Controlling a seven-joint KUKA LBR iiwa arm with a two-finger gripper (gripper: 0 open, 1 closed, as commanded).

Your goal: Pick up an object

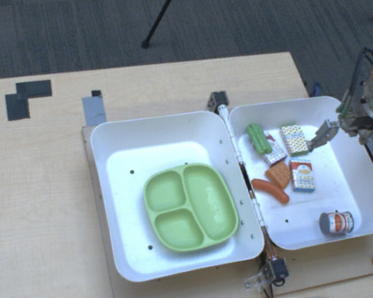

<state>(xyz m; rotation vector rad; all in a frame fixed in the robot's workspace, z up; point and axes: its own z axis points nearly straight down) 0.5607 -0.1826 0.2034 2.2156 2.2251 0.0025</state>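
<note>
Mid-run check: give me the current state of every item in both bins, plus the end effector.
Green divided plate: upright, left bin.
Green toy vegetable: lying flat, right bin.
Patterned box: lying flat.
Cracker: flat.
Sausage: lying beside the cracker.
Juice carton: on its side.
Can: tipped on its side.
End effector: above the right bin, holding nothing visible.

My arm comes in from the right edge of the camera view, with a sliver of its orange band at the upper right and the grey wrist housing below it. The gripper (324,133) points leftward and slightly down from the wrist, a slim grey finger angled toward the lower left. It hangs above the right bin's upper right part. I see nothing between its fingers from this angle.
</note>
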